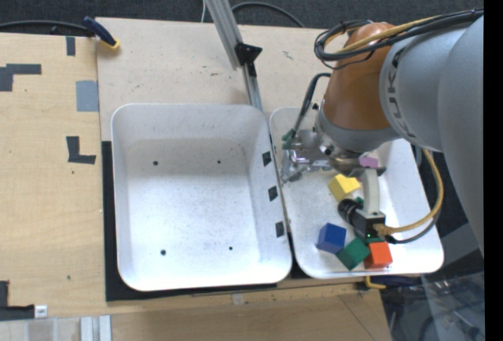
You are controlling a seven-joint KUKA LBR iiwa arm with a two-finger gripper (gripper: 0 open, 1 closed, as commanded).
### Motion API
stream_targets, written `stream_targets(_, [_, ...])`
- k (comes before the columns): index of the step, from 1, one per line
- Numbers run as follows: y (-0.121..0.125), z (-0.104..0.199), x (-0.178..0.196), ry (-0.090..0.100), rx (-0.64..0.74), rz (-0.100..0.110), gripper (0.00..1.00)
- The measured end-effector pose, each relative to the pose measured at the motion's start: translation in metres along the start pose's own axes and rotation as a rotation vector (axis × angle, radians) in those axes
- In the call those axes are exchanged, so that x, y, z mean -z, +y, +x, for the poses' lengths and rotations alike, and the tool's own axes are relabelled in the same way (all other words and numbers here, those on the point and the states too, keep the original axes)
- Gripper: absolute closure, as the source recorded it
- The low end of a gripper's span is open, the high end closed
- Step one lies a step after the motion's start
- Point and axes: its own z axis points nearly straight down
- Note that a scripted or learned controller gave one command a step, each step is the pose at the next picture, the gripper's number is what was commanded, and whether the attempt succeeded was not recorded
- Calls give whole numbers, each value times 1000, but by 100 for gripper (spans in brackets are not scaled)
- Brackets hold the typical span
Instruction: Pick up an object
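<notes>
Gripper [297,161] low in the right bin [424,253], close against its left wall, yellow block [343,187] just beside.

Gripper opening: impossible to judge from here, tucked under the wrist; nothing visibly in its hold. Nearest candidate, the yellow block: small, chunky, flat-faced, matte, lying mid-bin just right of the gripper. Probably light and rigid, wood or plastic at a guess, not fragile, no give under a squeeze. Best taken square across two opposite flat sides to avoid a twist-out. Further toward the near end, blue block [331,237], green block [354,253] and orange block [379,254] huddled together, touching or nearly so, likely trickier to pinch cleanly.
</notes>
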Motion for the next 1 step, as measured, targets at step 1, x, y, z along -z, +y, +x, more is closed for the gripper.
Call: stream_targets(1, [-1,48,-4,-1,0,1,100])
